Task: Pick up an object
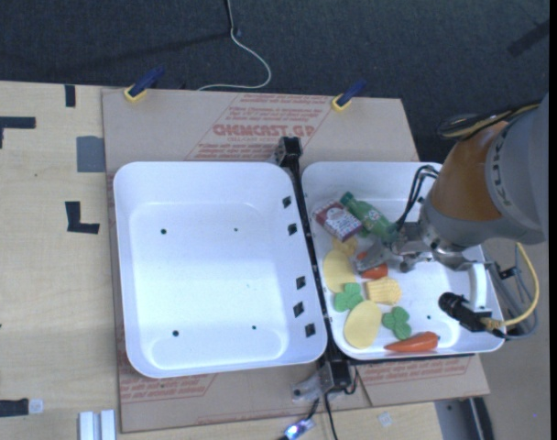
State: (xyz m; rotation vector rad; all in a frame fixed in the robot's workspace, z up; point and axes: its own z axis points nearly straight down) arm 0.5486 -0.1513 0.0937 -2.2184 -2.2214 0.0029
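White plastic makes up both shallow bins, set side by side on a sheet of brown cardboard (260, 131) that covers part of the pale wooden counter (40, 273). The left bin (132, 246) has its whole floor open, its rounded rim running close beside the right bin's along a dark divider (301, 246) between them.

The right bin (425, 174) is crowded at its left half. Near the far left corner lies a red packet (334, 216), with a green bottle (365, 216) just beside it, slanting toward the right. Below these sit a pale yellow round piece (336, 268), a green leafy toy (349, 295), a yellow corn-like piece (383, 291), a yellow oval piece (362, 324) near the near rim, a small green toy (397, 319) touching it, and an orange carrot-like piece (412, 342) lying along the near edge. A small red piece (376, 271) sits under the claw.

The grey arm with its orange band (466, 181) reaches in from the right, over the bin's right rim. The claw (377, 257) is low among the toys in the middle of the heap; whether its fingers are apart or together I cannot tell, nor whether anything is caught between them. The bin's right part, by the near right corner, has some bare floor, partly hidden by the arm's black fittings (462, 310).
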